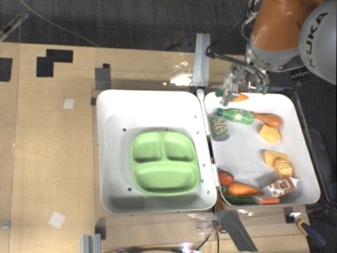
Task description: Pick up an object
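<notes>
Hovering over the far edge of the right bin (305,141), with the hand (231,91) low near the back wall. Just beside the fingers, a small orange carrot-like piece (240,97) — touching or merely next to them, impossible to tell at this size. Equally impossible to tell whether the hand is open or closed; too much blur and clutter around the tips. No object plainly seen between the fingers, so no grasp to credit.

Judged from this: early in the task, at the approach or the first closing, nothing lifted. Everything else resting on the bin floor — a green bottle (237,116) lying on its side just in front of the hand, a small dark can (219,128) by the divider, a drumstick-shaped toy (267,120) and a yellow corn-like piece (270,135) to its right, a yellow wedge (279,163) further forward, and a cluster at the near edge with a carrot (243,188) and a small carton (279,187). In the left bin (110,141), a green divided tray (165,162), well apart from the hand.

Left to do: close firmly on one piece, probably the orange one or the bottle, then raise it clear of the bin.
</notes>
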{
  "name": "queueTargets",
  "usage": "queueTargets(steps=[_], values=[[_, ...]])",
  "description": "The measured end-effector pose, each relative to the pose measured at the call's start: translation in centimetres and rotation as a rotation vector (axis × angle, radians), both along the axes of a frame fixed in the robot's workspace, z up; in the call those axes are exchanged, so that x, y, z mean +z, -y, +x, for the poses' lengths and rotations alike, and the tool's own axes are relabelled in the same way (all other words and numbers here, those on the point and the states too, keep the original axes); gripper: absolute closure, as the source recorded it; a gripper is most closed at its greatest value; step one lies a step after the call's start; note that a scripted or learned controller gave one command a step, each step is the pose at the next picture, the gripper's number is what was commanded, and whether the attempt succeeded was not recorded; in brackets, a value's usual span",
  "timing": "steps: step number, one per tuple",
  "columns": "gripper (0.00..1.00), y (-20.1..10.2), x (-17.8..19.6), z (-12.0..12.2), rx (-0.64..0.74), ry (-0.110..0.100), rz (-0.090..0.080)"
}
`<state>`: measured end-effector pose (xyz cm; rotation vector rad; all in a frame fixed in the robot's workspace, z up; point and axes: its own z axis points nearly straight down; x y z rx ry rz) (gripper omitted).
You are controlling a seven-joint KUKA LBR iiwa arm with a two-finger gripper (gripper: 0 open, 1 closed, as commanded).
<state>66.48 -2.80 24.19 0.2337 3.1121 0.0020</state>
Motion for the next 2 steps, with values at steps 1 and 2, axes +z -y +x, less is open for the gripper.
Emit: queueTargets(steps=[1,2], values=[[1.0,0.3,-0.4,-4.4,-0.092,-0.012,0.002],[1.0,-3.6,0.6,-12.2,0.007,-0.011,0.002]])
